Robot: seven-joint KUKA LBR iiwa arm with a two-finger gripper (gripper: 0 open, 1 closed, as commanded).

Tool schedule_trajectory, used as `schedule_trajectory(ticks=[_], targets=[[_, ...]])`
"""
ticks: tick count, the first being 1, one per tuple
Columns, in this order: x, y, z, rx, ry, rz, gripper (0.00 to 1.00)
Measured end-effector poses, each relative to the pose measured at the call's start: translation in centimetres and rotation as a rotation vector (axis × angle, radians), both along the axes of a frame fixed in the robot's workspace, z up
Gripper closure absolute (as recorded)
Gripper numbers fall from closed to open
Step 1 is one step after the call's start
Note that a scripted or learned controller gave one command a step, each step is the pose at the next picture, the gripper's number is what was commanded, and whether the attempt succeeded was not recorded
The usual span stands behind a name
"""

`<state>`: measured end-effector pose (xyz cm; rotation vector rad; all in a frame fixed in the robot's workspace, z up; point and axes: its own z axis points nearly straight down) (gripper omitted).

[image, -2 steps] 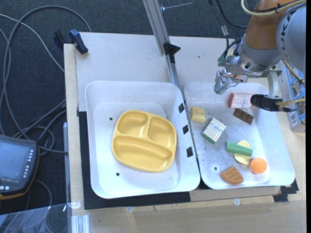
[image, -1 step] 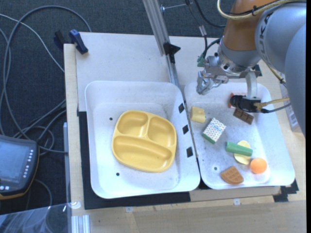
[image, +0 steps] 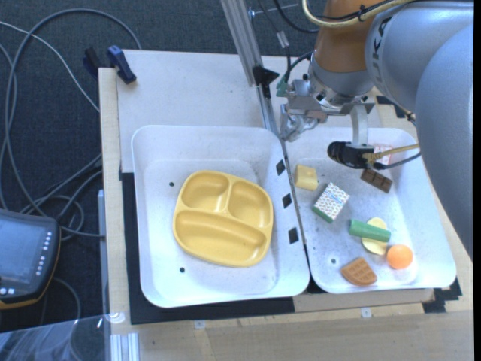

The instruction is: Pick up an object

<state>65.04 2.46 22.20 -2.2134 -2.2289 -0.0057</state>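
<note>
Camera view lets us see the gripper (image: 294,126) in the upper middle of the frame, above the right bin's (image: 436,232) upper left corner; whether it is parted or closed we cannot tell. Right of centre we find the yellow block (image: 306,177), checkered box (image: 331,201) and orange ball (image: 400,256). Left of centre, the left bin (image: 150,224) carries a yellow divided plate (image: 223,218).
</note>
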Motion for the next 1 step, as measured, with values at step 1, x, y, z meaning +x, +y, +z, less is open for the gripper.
schedule_trajectory(ticks=[1], targets=[[-0.72, 6.01, -0.06, 0.001, 0.003, 0.001, 1.00]])
